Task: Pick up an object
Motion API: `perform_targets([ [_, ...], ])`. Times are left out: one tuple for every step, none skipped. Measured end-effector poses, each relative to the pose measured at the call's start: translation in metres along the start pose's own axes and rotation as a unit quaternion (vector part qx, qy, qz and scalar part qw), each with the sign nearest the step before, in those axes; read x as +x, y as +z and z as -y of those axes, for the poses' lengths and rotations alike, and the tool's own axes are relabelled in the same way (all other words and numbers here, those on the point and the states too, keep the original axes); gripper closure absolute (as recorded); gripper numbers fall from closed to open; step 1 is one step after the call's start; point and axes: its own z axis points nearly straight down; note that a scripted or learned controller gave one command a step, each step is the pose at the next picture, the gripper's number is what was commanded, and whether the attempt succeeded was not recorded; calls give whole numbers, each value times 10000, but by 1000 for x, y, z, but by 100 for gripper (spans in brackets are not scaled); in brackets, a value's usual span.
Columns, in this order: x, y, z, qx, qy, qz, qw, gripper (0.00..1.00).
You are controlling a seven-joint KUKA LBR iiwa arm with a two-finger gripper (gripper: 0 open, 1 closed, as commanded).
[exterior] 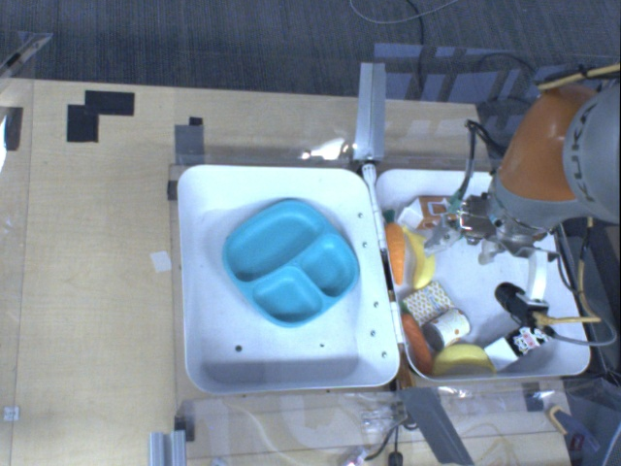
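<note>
The right bin (572, 362) holds a heap of small things along its left side. An orange carrot (395, 251) lies against the left wall, with a yellow banana (421, 258) beside it. Below them sit a checkered packet (427, 302), a small grey can (447, 326), a yellow fruit (462, 359) and a red-orange piece (414, 335). My gripper (454, 225) hangs low over the bin's upper middle, just right of the banana's top end and over a small printed card (434, 206). Nothing shows between its tips.
The left bin (209, 357) holds a blue divided plate (290, 260) at its middle. A metal post (371, 115) stands at the back between the two bins. My arm's orange band (543, 149) covers the right bin's far right corner.
</note>
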Motion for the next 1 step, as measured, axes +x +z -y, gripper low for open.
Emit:
perform_targets([
  [1, 61, -15, -14, -644, 0, 9979, 0],
])
